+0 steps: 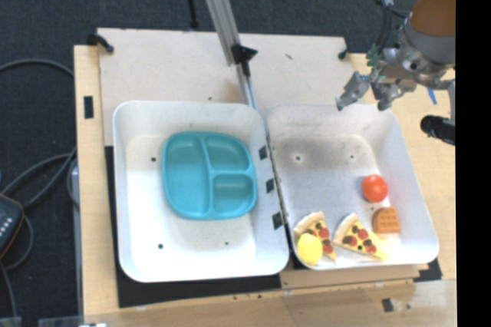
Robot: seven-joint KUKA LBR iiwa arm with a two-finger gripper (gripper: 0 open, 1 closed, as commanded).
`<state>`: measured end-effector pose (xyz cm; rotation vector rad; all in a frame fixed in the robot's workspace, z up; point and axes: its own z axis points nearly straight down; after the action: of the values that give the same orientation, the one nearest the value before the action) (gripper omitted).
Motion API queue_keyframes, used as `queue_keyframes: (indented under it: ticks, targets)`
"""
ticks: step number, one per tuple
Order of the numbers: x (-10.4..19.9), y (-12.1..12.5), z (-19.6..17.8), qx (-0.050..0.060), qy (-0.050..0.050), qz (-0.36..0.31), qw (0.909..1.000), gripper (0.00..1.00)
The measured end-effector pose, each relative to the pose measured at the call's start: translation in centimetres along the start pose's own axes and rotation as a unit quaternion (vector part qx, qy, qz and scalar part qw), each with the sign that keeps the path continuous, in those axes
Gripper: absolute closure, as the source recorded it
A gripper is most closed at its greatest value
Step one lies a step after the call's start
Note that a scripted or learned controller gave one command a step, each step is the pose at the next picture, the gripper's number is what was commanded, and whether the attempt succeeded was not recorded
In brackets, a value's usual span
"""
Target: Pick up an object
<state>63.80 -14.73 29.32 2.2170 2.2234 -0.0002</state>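
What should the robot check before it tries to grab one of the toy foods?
1. End effector carrying nothing: ok, it sits above the right bin's back rim with nothing between its fingers.
2. Fingers spread enough to grab: ok, they look open.
3. Tomato free to grab: ok, it stands apart.
4. Pizza slices free to grab: not ok, they lie flat, crowded against the lemon.
5. Cookie clear of the wall: cannot tell.
6. Blue tray out of the way: ok, it is in the left bin.
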Motion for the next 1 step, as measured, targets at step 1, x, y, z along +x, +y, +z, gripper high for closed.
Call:
queue_keyframes:
  ticks: [1]
  targets:
    - [0.0,0.0,0.0,0.0,0.0,0.0,1.0,0.0]
